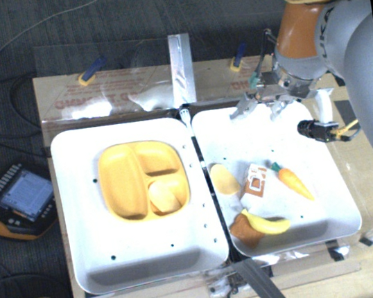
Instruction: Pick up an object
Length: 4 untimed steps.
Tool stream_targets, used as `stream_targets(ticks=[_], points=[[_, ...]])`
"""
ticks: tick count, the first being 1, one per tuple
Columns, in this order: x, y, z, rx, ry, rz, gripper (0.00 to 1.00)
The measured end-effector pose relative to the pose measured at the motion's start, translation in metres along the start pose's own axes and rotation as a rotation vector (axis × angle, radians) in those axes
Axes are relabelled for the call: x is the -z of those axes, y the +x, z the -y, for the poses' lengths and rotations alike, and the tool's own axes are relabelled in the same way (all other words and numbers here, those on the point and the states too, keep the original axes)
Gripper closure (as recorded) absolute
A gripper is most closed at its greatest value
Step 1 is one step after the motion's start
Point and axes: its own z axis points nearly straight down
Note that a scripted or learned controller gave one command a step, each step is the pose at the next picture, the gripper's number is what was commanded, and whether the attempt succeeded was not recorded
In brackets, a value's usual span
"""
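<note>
While a toy carrot (293, 182) lies in the right-hand white bin (338, 222), below the gripper (262, 105) and well apart from it, the pincer hangs over the bin's far rim, fingers spread, pinching and touching nothing. Left of the carrot rests a small white carton (256, 184) with an orange mark; its writing is too small to read. Farther below the pincer a banana (266, 224) leans on a brown piece (242, 229). A yellow divided tray (142, 180) sits in the left bin (90, 251).
</note>
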Motion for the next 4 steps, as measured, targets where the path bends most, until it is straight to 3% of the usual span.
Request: stream_targets(ticks=[1,2,3,4], points=[[0.07,-0.023,0.038,0.223,-0.001,0.004,0.0],[-0.089,-0.042,0.078,0.175,-0.003,0.0,0.0],[-0.09,-0.089,0.124,0.191,-0.02,-0.007,0.0],[-0.081,-0.092,0.124,0.19,-0.025,0.003,1.0]])
